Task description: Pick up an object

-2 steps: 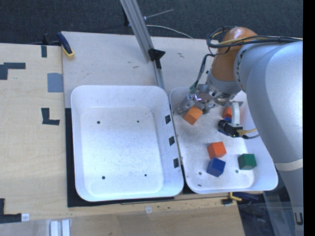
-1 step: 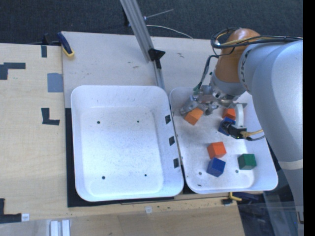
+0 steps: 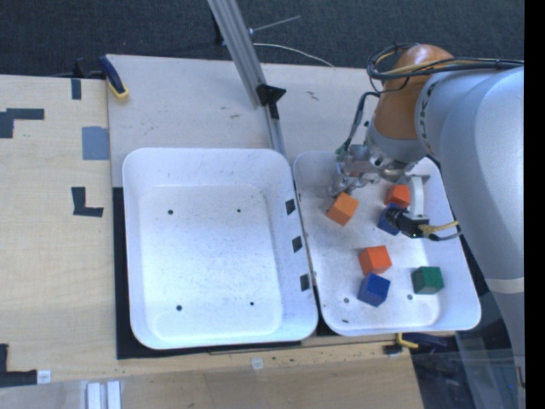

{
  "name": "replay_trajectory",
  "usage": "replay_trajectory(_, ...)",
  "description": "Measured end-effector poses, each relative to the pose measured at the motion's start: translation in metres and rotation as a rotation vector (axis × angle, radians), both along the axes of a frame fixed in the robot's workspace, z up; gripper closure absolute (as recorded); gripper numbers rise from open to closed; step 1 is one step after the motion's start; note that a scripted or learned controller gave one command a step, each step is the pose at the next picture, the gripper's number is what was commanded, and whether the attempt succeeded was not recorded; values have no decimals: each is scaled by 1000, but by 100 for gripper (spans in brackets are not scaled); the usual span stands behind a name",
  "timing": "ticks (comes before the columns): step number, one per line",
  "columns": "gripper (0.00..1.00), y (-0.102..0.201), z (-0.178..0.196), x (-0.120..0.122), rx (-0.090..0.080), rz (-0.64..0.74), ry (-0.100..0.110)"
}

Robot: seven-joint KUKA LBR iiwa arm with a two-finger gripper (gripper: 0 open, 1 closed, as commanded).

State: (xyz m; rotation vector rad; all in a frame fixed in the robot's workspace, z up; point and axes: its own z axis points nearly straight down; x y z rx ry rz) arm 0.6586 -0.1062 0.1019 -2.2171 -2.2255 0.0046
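My gripper (image 3: 347,187) hangs over the upper left part of the right bin (image 3: 467,312), reaching in from the right. A tilted orange block (image 3: 342,209) lies right at its tip, touching or nearly touching it; I cannot see whether the block is gripped. Other blocks lie in the same bin: a red-orange one (image 3: 398,196) and a dark blue one (image 3: 390,221) just right of the gripper, an orange one (image 3: 375,260), a blue one (image 3: 373,290) and a green one (image 3: 427,279) nearer the front.
The left bin (image 3: 136,177) stands beside the right one, their rims meeting. A slanted metal rail (image 3: 243,49) runs down to the bins' shared back corner. The arm's grey body (image 3: 485,160) covers the right bin's far right side.
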Motion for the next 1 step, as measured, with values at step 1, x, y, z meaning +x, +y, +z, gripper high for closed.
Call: replay_trajectory(1, 0, 0, 0, 0, -1, 0, 1)
